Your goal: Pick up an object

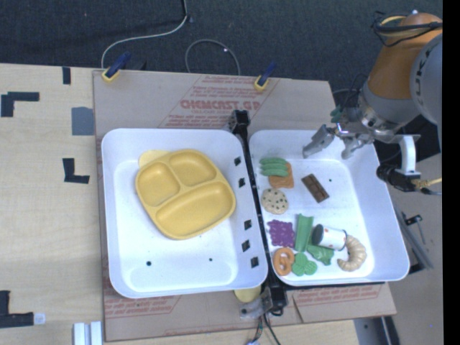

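— Near edge, right bin point(392, 214)?
— Croissant point(353, 254), pretzel point(282, 261), green pieces point(307, 250), white cylinder with dark cap point(330, 236), purple grapes point(281, 231).
— Further back?
— Cookie point(274, 201), chocolate bar point(315, 187), green beans on orange slab point(276, 170).
— Left bin point(115, 192)?
— Yellow divided plate point(185, 192), tilted.
— Hand point(336, 144)?
— Over right bin's far rim, fingers spread apart, nothing between them.
— Beyond?
— Two clamps point(115, 68) on cardboard, at worktop's far edge.

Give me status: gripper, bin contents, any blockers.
Gripper open, holding nothing, above right bin's far edge. Toy food clustered below: cookie, chocolate bar, croissant. Nothing blocking.
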### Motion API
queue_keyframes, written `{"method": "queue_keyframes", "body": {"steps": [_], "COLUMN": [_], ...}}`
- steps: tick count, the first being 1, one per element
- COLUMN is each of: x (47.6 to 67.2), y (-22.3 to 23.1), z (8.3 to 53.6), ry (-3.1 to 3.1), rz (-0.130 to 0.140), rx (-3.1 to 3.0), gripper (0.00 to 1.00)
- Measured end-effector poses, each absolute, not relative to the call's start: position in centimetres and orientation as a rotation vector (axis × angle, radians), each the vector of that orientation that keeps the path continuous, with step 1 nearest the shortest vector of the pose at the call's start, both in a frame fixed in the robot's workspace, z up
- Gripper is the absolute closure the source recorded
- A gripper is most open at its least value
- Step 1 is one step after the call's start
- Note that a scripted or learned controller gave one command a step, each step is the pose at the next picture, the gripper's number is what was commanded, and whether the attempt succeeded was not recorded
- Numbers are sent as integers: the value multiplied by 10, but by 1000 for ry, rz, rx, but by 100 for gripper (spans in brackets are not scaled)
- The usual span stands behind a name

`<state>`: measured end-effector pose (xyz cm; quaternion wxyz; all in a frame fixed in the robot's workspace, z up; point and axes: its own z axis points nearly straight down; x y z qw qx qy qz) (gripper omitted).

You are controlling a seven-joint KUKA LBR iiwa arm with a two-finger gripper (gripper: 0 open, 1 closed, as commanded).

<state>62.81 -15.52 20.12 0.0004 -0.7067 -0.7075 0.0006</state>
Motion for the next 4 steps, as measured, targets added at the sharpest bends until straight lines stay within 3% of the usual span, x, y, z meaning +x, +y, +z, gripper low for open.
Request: {"method": "queue_keyframes", "body": {"steps": [1, 2, 3, 4], "x": [618, 620, 655, 655], "y": [-94, -99, -93, -93], "z": [134, 83, 85, 97], "ry": [-2222, -2224, -2225, -2227], "rz": [5, 2, -2, -5], "rx": [-2210, -2221, -2221, -2221], "gripper": [0, 0, 0, 100]}}
